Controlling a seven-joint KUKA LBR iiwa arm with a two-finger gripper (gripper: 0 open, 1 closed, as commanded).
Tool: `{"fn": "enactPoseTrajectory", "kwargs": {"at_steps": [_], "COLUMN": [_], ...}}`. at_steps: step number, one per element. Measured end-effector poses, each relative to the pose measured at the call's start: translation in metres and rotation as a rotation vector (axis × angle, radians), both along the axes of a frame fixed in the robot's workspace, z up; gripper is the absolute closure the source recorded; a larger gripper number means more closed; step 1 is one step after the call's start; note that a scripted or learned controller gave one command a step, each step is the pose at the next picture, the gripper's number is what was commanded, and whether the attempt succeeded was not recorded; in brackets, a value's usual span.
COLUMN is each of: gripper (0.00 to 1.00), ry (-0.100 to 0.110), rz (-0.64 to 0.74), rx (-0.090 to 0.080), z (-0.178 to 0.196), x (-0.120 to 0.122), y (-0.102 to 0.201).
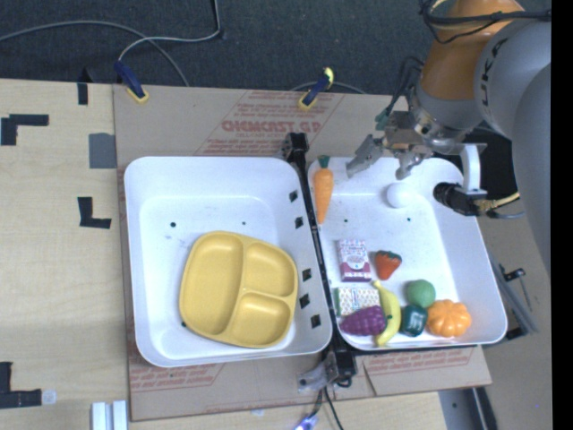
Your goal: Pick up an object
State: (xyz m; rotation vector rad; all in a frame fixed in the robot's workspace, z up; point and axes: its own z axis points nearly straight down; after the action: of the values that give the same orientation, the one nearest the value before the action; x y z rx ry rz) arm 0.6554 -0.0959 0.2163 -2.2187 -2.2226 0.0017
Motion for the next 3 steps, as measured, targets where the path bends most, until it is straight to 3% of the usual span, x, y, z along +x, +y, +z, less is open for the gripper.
{"fn": "enactPoseTrajectory", "kwargs": {"at_steps": [1,2,3], "gripper": [0.0,0.0,1.0], "ry": [-0.001,-0.003,-0.004], "rz": [-0.001,-0.001,-0.001], "rx": [0.0,-0.001,-0.001], "z": [-0.128,-0.128,-0.119], "x": [-0.05,-0.093,-0.093], "y": [-0.034,-0.028,-0.028]}}
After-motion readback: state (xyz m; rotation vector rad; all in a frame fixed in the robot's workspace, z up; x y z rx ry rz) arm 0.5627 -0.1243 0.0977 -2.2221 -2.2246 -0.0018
